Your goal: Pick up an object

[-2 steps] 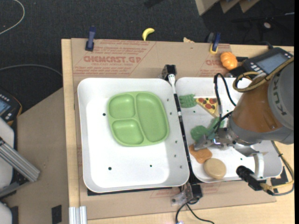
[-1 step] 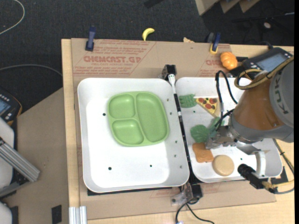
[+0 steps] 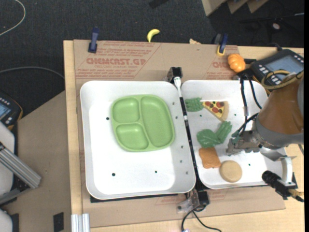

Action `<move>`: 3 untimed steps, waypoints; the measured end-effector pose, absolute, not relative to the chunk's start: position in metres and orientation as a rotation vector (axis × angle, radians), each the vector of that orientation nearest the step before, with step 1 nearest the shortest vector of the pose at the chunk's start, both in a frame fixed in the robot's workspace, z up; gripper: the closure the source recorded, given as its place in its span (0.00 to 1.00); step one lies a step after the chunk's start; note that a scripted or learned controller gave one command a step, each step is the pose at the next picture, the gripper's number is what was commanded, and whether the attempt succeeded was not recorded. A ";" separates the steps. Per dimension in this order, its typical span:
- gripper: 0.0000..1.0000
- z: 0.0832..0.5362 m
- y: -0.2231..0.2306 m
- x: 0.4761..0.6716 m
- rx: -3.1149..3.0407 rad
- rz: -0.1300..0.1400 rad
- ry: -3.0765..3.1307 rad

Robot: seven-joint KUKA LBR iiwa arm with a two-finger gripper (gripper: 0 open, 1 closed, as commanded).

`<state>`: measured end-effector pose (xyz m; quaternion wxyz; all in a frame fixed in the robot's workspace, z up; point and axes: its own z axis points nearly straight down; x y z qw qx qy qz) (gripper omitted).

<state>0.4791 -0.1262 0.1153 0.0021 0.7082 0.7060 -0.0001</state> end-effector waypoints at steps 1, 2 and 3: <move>1.00 0.124 -0.124 0.480 2.218 0.002 2.218; 1.00 0.188 -0.027 0.480 2.208 0.010 2.231; 1.00 0.324 0.023 0.481 2.204 0.022 2.225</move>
